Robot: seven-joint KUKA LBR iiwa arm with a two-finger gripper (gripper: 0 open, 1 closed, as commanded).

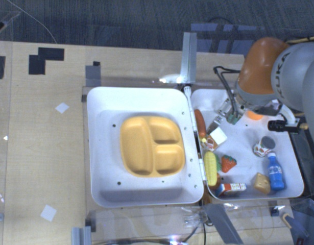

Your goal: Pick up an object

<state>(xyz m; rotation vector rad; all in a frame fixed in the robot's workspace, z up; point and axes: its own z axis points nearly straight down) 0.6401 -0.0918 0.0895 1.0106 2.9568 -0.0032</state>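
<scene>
Toy corn [211,167], strawberry [227,163], blue bottle [274,172], perhaps hotdog [199,122], in right bin [289,152].

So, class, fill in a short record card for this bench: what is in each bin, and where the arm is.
left bin: yellow divided tray
right bin: sausage, corn cob, strawberry, blue bottle, small red-and-white bottle, other small items
arm: over the right bin's far side
gripper: low in the right bin, near the sausage

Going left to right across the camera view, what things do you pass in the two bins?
Yellow divided tray → sausage → corn cob → strawberry → small can → blue bottle.
</scene>
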